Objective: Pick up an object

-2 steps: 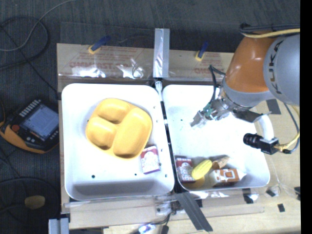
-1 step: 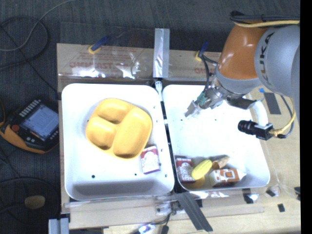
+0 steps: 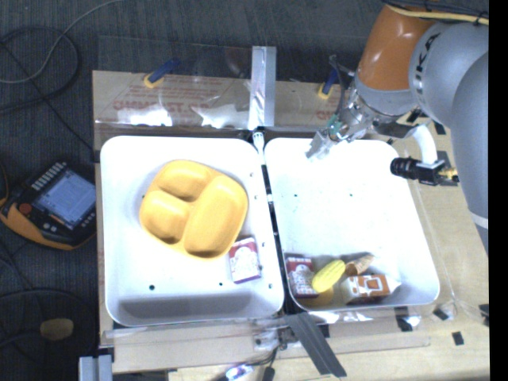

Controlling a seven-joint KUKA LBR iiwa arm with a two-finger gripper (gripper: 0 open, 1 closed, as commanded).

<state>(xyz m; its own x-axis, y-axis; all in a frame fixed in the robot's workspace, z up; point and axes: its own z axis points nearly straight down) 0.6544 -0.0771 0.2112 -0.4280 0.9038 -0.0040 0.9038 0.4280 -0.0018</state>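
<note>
— Looking at the lower edge of the right bin (image 3: 413,213), which piece would you go for?

— I'd try the yellow toy (image 3: 329,275) lying across the small boxes there. It looks light and smooth, likely a bit slippery; take it across its narrow middle.

— And the big yellow pad (image 3: 193,206) in the left bin (image 3: 119,236)?

— Probably soft, but too broad for two fingers. The carton (image 3: 244,260) beside it is stiff, an easier pinch.

— Counts?

— Two bins, one pad, one carton, one yellow toy, roughly three boxes heaped together.

— The end effector (image 3: 333,133)?

— Upper right, above the right bin's far rim, carrying nothing; released or clenched, I cannot tell.
</note>
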